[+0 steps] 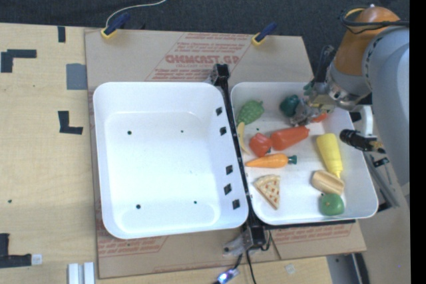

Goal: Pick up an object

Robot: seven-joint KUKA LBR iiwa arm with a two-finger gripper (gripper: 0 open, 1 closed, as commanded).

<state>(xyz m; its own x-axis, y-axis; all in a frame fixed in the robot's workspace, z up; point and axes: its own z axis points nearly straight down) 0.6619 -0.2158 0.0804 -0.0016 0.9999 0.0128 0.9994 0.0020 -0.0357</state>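
Red plastic chilli pepper [290,137] is seen in the right white bin [363,206], lying just below-left of the claw [307,108], its long axis running left-right, slightly tilted. Claw opening cannot be told.

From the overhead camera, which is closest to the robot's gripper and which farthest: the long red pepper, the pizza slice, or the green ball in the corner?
1. Long red pepper, just below-left of the gripper, nearest.
2. Pizza slice, toward the right bin's front-left.
3. Green ball, in the front-right corner, slightly farther; close to the pizza slice.
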